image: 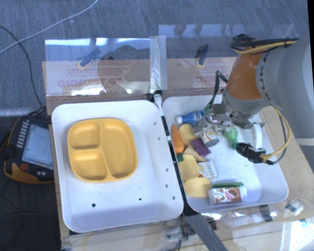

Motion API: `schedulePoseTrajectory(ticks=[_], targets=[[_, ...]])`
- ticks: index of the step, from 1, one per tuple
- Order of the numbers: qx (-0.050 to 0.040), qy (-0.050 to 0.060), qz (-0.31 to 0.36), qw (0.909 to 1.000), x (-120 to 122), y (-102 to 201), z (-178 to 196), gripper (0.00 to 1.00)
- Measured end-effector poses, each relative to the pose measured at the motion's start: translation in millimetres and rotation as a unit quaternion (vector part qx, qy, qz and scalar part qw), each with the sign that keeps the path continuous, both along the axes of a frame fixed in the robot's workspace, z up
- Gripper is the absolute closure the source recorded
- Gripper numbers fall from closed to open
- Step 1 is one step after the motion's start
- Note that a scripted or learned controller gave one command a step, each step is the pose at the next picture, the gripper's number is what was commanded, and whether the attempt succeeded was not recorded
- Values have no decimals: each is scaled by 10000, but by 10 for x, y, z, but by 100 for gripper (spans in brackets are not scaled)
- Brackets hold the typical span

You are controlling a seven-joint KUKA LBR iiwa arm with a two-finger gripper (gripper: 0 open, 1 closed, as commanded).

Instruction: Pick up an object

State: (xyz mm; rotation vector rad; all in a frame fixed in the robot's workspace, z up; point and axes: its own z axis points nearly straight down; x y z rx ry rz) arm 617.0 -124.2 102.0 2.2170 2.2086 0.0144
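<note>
The objects for picking are lying heaped in the right bin, mostly along its left side: an orange carrot-like piece against the left wall, pale yellow pieces beside and below it, a blue-capped bottle near the top, a purple item in the middle, a green piece to the right, and a small red-and-white carton lying near the front wall. The gripper is reaching down into this pile, just beside the bottle and above the purple item; whether it is wide, narrow or gripping anything cannot be told. The left bin is carrying a yellow divided plate.
</note>
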Motion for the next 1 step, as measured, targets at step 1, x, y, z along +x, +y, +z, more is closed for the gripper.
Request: schedulePoseTrajectory(ticks=[1], targets=[[9,83,101,9999,-324,317,1167,100]])
